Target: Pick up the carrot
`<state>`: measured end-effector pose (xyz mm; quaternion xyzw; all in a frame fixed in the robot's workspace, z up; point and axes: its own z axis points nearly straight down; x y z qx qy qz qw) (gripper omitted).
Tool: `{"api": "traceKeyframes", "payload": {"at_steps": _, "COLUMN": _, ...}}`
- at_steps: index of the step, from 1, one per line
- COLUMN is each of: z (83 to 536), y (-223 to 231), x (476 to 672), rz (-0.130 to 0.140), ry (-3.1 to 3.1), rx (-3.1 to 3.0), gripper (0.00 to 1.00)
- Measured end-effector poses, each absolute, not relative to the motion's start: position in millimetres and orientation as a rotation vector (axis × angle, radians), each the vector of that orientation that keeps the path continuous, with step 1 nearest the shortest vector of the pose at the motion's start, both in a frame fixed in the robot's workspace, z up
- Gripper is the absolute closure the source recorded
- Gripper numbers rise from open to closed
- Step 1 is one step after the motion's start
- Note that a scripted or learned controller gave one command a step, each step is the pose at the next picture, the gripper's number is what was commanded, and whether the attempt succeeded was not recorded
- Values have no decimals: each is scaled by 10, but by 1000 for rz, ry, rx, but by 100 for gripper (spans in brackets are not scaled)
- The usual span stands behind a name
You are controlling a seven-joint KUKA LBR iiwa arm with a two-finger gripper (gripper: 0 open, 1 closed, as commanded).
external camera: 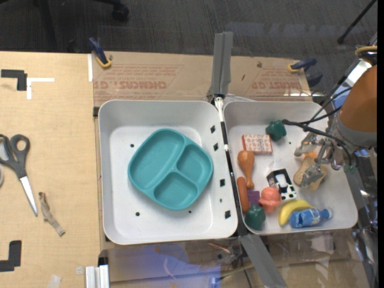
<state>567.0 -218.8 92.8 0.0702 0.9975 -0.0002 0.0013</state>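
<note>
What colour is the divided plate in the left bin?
Teal, seen in the camera view: the divided plate.

- We count two white bins: a left bin (108,179) and a right bin (264,116).
- One teal plate (171,168), with three compartments.
- One carrot (242,194).
- One banana (292,209).
- One blue bottle (309,217).
- One drumstick (246,163).
- Two dark green items: one (276,129) at the top, one (255,216) at the bottom.
- One pair of scissors (18,164).
- Two clamps (101,54) (302,65).
- One gripper (318,155).
</note>
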Motion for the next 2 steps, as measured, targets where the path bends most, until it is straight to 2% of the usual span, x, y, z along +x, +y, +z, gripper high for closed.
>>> {"api": "traceKeyframes", "payload": {"at_steps": 1, "z": 1031, "y": -2176, "x": 5690, "rz": -2, "ry": 3127, "rx": 215, "gripper": 100}}
{"api": "traceKeyframes", "payload": {"at_steps": 2, "z": 1030, "y": -2174, "x": 5690, "rz": -2, "ry": 3127, "rx": 215, "gripper": 0}}
